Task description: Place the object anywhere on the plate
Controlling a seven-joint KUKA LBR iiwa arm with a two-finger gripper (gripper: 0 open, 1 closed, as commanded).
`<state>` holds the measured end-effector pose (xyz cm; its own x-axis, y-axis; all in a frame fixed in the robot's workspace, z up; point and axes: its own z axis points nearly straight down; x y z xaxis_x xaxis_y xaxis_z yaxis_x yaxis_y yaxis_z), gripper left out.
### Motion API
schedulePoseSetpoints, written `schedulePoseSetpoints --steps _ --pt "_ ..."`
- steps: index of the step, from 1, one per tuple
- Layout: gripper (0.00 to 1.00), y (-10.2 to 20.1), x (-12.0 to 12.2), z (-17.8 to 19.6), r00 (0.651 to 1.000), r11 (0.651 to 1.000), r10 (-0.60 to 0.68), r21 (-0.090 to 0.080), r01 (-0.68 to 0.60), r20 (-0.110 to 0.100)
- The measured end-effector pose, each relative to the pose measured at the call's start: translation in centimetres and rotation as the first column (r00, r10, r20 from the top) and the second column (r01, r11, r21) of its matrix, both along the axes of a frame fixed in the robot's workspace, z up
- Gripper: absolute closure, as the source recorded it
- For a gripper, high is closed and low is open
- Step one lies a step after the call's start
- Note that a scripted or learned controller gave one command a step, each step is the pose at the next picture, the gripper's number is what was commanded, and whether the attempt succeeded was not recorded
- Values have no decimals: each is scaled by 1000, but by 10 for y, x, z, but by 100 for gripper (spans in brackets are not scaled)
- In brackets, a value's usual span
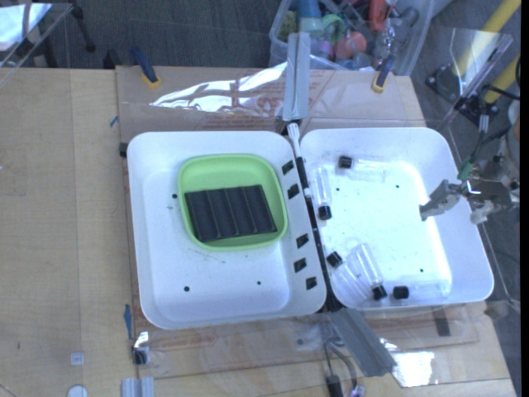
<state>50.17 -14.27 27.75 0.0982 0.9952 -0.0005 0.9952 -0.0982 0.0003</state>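
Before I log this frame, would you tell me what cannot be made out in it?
- Gripper: too small and blurred to tell open from shut.
- Arm: cut off by the right edge.
- Clear items in the right bin: transparent, outlines uncertain.
- Dark object on the plate: its kind is unclear.

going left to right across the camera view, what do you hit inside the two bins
Left bin → green plate with the dark ridged block on it → divider with black clips → clear tubes with black caps in the right bin → end effector.
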Motion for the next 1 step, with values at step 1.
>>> schedulePoseSetpoints --steps 1 --pt "0 -51 66 49 1000 1000 30 -1 -30 1"
